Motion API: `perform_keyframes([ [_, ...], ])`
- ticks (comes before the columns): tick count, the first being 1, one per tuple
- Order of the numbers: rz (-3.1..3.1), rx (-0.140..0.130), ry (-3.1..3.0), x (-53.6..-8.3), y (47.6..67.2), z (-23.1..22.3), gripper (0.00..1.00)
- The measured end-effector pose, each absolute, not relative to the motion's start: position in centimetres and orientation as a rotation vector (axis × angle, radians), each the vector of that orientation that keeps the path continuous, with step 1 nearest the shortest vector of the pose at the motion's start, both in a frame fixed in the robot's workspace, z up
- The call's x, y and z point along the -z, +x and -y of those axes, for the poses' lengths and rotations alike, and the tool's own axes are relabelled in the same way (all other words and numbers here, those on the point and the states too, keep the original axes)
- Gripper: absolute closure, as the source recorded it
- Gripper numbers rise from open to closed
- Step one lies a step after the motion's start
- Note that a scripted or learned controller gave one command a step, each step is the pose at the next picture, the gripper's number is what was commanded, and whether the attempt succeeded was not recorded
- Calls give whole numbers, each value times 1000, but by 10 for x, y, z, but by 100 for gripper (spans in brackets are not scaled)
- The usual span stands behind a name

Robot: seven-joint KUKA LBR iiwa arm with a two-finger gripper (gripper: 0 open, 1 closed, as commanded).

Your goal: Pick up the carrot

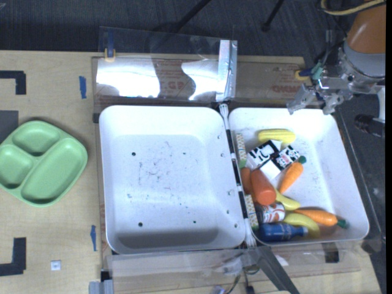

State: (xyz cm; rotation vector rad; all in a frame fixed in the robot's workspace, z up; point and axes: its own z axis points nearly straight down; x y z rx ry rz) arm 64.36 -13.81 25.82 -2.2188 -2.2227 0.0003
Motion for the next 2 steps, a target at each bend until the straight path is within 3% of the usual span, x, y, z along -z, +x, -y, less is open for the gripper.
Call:
perform_keyframes([
  [1, 2214, 1, -2230, -133, 595, 168, 0],
  [2, 2214, 1, -2230, -133, 595, 169, 0],
])
